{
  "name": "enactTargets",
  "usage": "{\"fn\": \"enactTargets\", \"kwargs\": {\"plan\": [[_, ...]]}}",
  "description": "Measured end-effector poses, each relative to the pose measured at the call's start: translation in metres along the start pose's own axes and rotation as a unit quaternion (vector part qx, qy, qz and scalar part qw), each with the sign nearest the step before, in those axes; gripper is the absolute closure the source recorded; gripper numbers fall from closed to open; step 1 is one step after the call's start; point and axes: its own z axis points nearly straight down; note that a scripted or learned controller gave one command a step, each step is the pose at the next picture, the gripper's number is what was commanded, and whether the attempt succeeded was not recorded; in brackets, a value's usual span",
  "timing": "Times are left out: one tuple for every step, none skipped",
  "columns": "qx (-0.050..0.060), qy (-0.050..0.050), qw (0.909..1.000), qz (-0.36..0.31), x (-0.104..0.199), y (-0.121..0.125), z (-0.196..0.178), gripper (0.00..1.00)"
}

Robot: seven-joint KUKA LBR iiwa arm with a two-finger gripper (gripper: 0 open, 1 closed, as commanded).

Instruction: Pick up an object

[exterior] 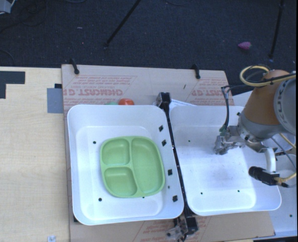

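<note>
The divided plastic plate [132,166] is uniform pale green. Both shallow plastic bins, left [83,135] and right [259,198], are plain white with small black dots on their floors. The flat cardboard sheet [139,82] beneath them is tan with red printed lettering. The small round object [126,102] behind the left bin is orange-red. The arm's wrist band [262,102] is orange.

Bench [28,160] — two white bins [83,135] side by side.
</note>
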Motion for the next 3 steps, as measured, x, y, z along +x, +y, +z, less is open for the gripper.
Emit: {"fn": "enactTargets", "kwargs": {"plan": [[-0.002,-0.001,1.0000,-0.002,0.000,0.002,-0.042,1.00],[-0.003,-0.001,1.0000,-0.003,0.009,0.002,-0.097,1.00],[-0.003,-0.001,1.0000,-0.003,0.010,0.004,-0.139,1.00]]}}
